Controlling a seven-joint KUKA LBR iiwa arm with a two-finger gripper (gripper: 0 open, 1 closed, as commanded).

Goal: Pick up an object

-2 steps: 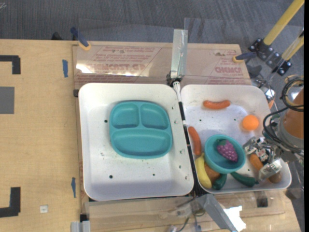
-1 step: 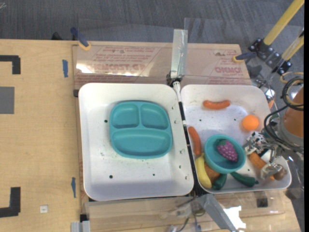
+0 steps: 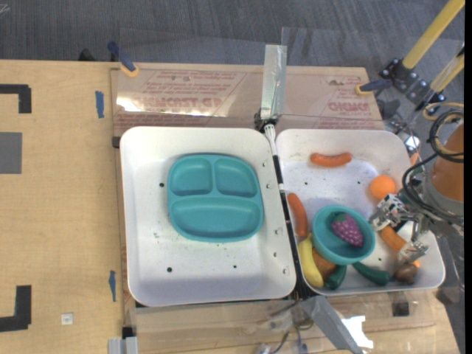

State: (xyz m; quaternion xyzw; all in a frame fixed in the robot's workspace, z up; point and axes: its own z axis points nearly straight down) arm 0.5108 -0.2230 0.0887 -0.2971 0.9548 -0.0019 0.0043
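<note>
The robot arm (image 3: 451, 169) comes in from the right side of the picture. We see the orange band near the right edge, and most of the arm is cut off there. Below the band is the grey wrist, with black cables looping beside it. The gripper (image 3: 402, 227) hangs low and reaches left and down from the wrist. It is made of shiny metal parts. Its two fingers (image 3: 389, 212) point down and look spread a little apart. It is hard to tell if anything sits between them.
</note>
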